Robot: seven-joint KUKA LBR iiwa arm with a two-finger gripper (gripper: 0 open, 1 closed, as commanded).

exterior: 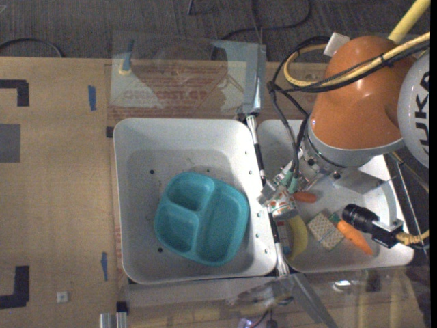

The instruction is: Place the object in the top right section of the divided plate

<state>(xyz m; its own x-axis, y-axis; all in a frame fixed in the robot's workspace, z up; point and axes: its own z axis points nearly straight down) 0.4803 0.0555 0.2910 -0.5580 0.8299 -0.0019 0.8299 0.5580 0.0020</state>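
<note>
Arm comes in from right, orange wrist housing over the right bin, gripper down low at the divider between the two bins. Finger opening hard to judge, cannot tell, nothing clearly held. Divided plate teal, three sections, sits tilted in the left bin. In right bin: banana just below gripper, carrot, checkered block between them, possibly a small orange piece beside the gripper.
</note>
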